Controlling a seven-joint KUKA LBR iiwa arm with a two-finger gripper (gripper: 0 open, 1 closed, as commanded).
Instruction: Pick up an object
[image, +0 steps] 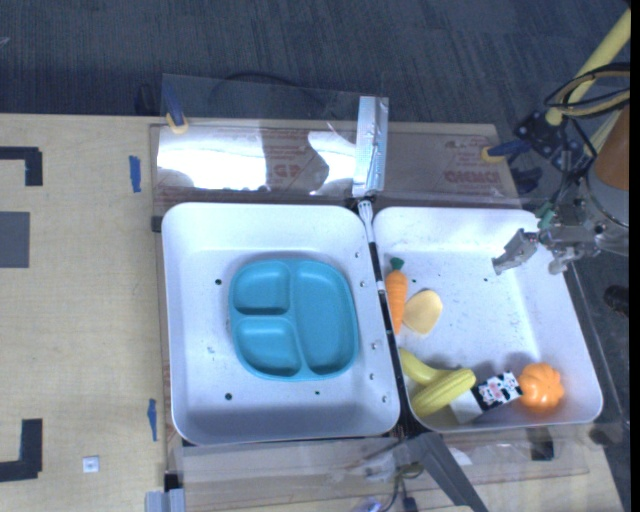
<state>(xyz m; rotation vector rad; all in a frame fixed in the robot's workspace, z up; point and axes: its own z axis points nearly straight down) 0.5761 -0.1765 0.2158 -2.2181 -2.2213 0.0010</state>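
The gripper (522, 250) hangs over the right bin (470, 232), its state impossible to tell, well apart from the carrot (396, 296) and banana (440, 388).

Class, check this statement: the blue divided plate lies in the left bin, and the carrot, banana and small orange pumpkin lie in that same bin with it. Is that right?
Not quite. The camera view shows the blue divided plate in the left bin, but the carrot, banana and small orange pumpkin lie in the right bin.
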